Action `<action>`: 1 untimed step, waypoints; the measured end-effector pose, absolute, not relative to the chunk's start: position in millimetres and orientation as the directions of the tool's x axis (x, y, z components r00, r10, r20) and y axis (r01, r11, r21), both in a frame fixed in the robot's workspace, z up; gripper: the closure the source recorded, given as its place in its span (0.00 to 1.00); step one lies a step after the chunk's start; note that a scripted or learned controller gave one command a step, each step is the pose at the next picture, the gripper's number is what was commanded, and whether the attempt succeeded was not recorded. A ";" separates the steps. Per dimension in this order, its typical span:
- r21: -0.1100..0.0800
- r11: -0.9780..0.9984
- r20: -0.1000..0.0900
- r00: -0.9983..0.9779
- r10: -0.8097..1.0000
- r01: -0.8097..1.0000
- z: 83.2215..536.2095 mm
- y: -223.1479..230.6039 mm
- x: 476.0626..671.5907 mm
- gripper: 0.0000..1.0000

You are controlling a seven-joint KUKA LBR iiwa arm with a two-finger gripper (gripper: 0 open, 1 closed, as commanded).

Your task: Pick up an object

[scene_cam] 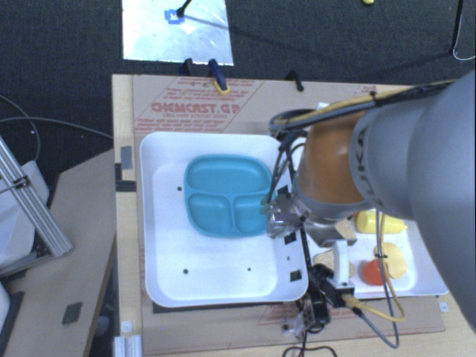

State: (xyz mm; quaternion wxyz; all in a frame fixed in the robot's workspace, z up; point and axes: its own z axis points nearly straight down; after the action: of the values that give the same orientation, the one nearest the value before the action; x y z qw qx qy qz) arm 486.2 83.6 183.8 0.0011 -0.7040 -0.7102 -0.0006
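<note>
Plate (pixel 223 195), blue, long axis left-right in left bin (pixel 167 274); end effector (pixel 277 218) at its right rim, grip state unclear.

arm (pixel 416 155): grey, thick, rounded | band (pixel 327 166): orange, above wrist | cables (pixel 372 303): black and yellow, near wrist

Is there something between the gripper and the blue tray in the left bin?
Nothing visible does. The gripper hangs at the right edge of the blue tray, which lies alone on the left bin floor.
</note>
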 end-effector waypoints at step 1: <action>0.001 0.008 0.001 -0.008 1.000 1.000 119.2 138.5 510.8 1.00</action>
State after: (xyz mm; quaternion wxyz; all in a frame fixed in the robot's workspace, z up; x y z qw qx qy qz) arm 510.8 138.5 119.2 0.0001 -0.7041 -0.7101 -0.0006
